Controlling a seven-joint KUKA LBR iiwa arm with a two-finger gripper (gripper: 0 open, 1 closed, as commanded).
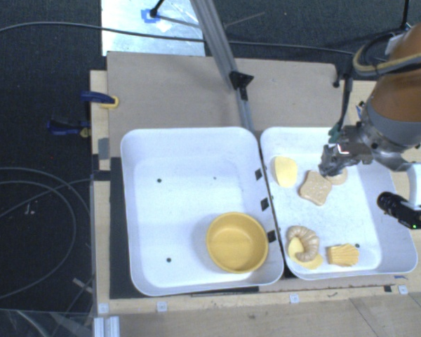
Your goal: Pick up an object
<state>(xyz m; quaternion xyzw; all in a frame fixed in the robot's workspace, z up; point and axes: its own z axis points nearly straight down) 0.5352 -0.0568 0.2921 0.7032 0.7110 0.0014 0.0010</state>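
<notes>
Toast (315,187) lies in the right bin (393,258) just under the gripper (332,161), whose grip cannot be told, near a croissant (304,242), while a yellow bowl (236,241) sits in the left bin (168,181).

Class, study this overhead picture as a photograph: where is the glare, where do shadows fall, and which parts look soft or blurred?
Camera view: both white bins are lit brightly and evenly, nearly washed out; a glaring pale floor patch shines at top; the yellow bowl casts only a faint shadow; the gripper over the toast-shaped piece looks soft and dark, detail unreadable; the orange arm at the right edge is blurred.
</notes>
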